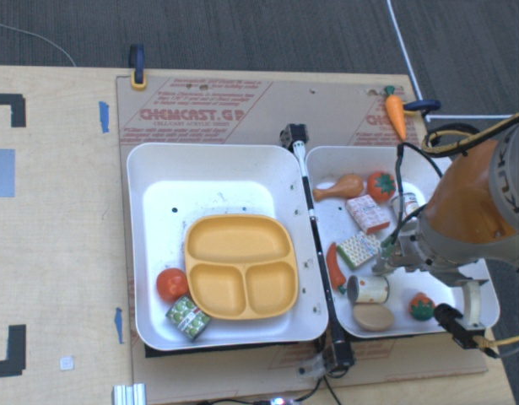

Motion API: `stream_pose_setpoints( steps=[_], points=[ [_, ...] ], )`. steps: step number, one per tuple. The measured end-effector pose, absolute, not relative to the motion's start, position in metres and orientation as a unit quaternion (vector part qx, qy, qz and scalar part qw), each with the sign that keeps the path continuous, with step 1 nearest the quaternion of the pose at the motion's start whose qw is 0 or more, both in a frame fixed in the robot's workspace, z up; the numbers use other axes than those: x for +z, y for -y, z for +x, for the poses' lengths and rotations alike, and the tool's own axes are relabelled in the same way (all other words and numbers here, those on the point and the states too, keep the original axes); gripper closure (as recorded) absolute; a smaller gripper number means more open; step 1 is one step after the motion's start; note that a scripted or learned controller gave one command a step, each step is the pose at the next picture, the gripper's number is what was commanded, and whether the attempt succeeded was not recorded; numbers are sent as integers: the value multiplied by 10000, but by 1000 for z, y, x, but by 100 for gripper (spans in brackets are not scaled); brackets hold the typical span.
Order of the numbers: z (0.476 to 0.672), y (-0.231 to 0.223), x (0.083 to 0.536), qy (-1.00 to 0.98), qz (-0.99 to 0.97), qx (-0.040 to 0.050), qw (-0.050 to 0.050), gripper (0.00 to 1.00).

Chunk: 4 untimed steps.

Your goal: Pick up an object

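Observation:
My gripper (387,258) hangs low over the middle of the right bin (487,310), under the grey wrist and orange band. It is just right of a green-and-white checkered block (357,249) and just above a white can (370,290) lying on its side. Nothing visibly hangs from it. Around it in this bin lie a red chili (334,268), a red-and-white packet (370,214), a drumstick (339,187), a tomato (381,186), a tan bun (374,317) and a small red-and-green fruit (422,307).
The left bin (149,184) holds a yellow divided tray (240,266), a red ball-like fruit (171,283) and a green box (186,317). A toy carrot (396,115) lies on the cardboard behind the right bin. The arm covers that bin's right side.

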State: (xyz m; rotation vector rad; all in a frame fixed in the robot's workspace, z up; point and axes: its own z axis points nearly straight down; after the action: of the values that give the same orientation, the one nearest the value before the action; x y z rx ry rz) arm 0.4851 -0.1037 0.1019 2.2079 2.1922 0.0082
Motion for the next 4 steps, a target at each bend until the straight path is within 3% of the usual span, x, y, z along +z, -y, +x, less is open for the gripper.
stream_pose_setpoints(
  steps=[1, 2, 3, 4],
  points=[
    [485, 104, 102, -7047, 7093, 26, 148, 0],
    [482, 96, 90, -7056, 7086, 20, 62, 0],
    [485, 100, 102, -7042, 7098, 23, 155, 100],
    [480, 31, 185, -7078, 7064, 10, 3, 100]
  ],
)
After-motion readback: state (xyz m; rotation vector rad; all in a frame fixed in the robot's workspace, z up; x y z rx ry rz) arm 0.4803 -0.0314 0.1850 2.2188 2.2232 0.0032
